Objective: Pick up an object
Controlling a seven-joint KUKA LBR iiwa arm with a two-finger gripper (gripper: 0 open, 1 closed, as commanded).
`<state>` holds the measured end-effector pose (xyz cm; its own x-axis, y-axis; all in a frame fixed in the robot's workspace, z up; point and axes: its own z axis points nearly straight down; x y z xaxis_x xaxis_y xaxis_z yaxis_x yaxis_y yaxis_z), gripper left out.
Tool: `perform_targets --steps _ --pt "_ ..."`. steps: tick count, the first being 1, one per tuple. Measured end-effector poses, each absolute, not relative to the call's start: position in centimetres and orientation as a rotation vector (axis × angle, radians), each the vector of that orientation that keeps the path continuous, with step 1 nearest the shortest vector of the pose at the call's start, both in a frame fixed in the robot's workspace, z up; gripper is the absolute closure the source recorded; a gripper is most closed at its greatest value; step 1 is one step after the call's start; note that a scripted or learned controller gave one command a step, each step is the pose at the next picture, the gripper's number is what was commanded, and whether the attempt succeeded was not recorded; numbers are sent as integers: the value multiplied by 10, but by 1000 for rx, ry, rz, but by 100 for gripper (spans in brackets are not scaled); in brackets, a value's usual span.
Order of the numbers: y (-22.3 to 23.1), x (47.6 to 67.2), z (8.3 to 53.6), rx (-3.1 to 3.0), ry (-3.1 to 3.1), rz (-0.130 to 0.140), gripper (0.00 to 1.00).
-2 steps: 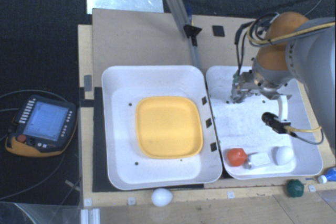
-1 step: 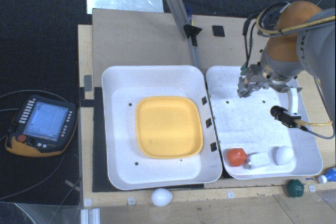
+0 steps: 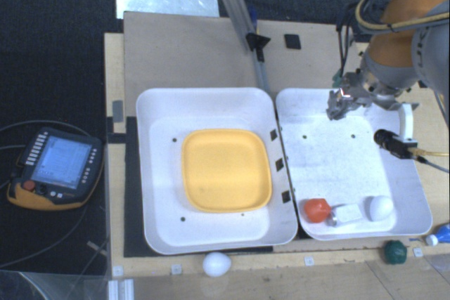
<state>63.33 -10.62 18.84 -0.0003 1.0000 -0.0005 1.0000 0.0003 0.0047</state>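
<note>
Dark carpeted floor surrounds a tan bench (image 3: 190, 46) carrying two shallow white bins side by side.

Left bin (image 3: 158, 151): one square yellow plate (image 3: 226, 169), lying flat near the centre.

Right bin (image 3: 337, 165): three small items in a row along the near edge, namely an orange-red object (image 3: 316, 209), a small white-and-grey piece (image 3: 346, 214) just beside it, and a white ball (image 3: 380, 207) at the right end.

Outside the bins: a white egg-shaped object (image 3: 216, 263) on the bench's near edge, a dark green ball (image 3: 394, 251) at the near right corner, and a handheld control pendant (image 3: 56, 166) on the floor to the left.

Gripper (image 3: 339, 107): poised over the far edge of the right bin, well apart from the row of items. Nothing is visible between its fingers; how wide they stand cannot be told at this angle.

Step in hand, as judged: approach, with no object yet taken. To do it well, the arm should travel toward the near edge, pick one target, probably the white ball or the orange-red object, centre over it, and descend straight. The bin wall close behind these items leaves little room, so finger alignment along the row seems advisable.
</note>
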Motion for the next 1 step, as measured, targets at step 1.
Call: perform_targets --steps 1 --pt "-103 637 251 2217 2219 6 100"
